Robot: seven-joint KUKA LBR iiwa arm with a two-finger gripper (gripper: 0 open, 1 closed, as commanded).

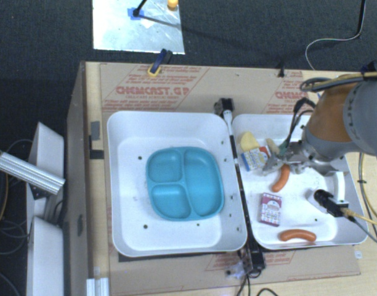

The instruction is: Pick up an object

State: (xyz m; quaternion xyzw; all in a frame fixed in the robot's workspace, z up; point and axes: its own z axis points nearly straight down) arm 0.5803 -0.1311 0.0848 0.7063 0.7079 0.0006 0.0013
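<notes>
Your gripper (281, 159) hangs low in the right bin (348, 236), close to a hot dog (281, 178). You cannot tell if it is open or shut. It could bump the yellow block (248, 142) nearby and miss. Nearer sit a red box (271, 209) and another hot dog (297, 235). The left bin (124, 165) holds a blue tray (184, 182).
</notes>
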